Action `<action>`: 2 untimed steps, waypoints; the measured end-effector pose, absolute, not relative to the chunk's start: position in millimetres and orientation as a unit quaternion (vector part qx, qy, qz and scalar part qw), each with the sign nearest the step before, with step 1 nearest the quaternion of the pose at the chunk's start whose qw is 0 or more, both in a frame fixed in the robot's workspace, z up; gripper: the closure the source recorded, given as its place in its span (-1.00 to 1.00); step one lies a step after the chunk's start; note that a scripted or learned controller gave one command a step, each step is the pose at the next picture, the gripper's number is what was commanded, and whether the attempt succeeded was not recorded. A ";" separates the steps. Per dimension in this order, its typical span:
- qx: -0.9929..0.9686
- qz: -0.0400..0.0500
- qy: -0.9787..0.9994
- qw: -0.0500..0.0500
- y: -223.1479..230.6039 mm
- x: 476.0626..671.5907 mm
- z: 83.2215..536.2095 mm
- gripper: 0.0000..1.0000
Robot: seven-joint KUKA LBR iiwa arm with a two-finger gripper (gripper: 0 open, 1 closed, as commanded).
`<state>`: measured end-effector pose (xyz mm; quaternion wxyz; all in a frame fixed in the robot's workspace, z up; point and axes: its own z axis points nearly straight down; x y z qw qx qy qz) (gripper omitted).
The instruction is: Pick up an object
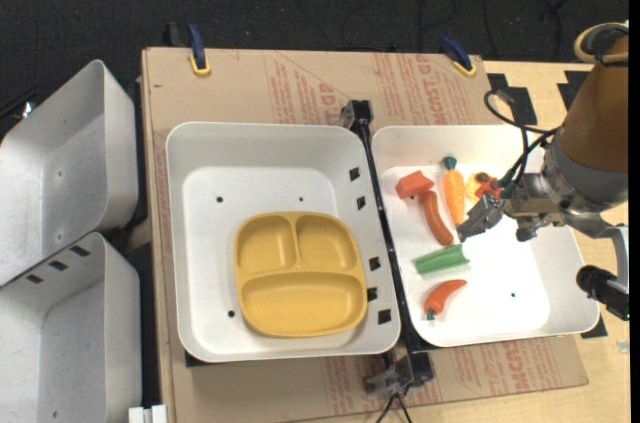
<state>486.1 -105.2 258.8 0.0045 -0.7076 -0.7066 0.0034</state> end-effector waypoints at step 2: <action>-0.707 0.001 -0.707 0.002 -99.8 482.0 217.5 -1.00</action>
